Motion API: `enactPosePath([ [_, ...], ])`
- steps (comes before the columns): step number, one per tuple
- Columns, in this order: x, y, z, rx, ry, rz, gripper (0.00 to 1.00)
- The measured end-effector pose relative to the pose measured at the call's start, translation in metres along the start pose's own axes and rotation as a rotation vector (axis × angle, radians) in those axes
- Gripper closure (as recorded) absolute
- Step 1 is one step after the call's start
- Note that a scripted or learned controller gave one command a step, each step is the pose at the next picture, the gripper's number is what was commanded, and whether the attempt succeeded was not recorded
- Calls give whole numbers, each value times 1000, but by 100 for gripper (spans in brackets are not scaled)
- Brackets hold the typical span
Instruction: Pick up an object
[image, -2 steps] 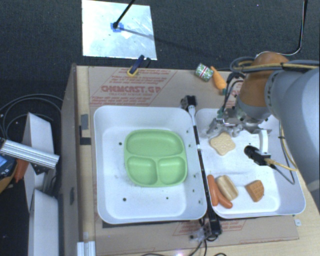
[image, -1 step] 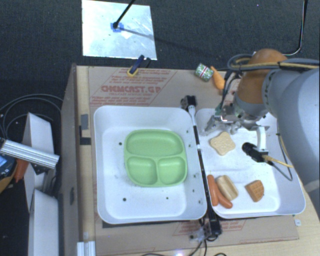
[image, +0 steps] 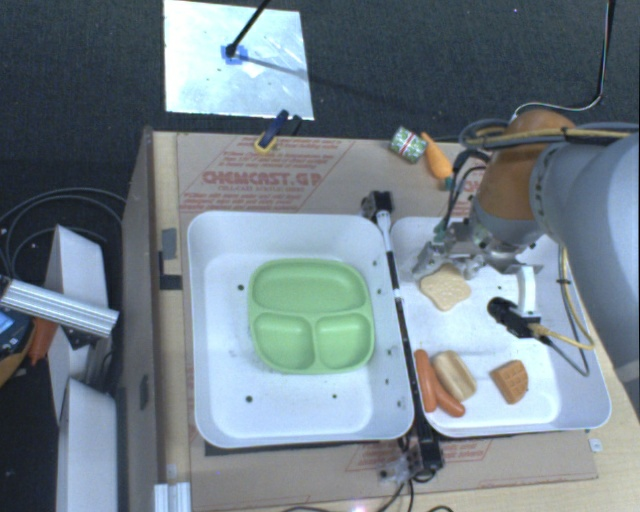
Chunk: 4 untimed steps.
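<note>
In the right bin (image: 570, 410) lie a pale toast slice (image: 445, 290), a hot dog in a bun (image: 444, 380) and a small orange waffle piece (image: 509, 381). My gripper (image: 452, 256) hangs low over the bin's far left part, right at the toast slice's far edge. Whether the fingers touch the toast is not clear. The grey arm with its orange band (image: 505, 180) covers the bin's far right corner.
The left bin (image: 215, 400) holds a green three-compartment tray (image: 310, 315). A black part (image: 512, 318) of the arm sticks out over the right bin's middle. A carrot (image: 436, 160) and a small can (image: 407, 143) lie on the cardboard behind the bins.
</note>
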<state>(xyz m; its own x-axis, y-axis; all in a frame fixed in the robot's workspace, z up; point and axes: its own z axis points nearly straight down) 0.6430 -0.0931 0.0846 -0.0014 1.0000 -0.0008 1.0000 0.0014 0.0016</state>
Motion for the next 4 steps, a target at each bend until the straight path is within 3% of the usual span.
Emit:
enactPosePath([
  [1, 0, 1, -11, -3, 0, -1, 100],
  [2, 0, 1, -11, -3, 0, -1, 0],
  [3, 10, -34, -3, 1, 1, 1, 0],
  [4, -2, -40, 0, 1, 1, 1, 0],
])
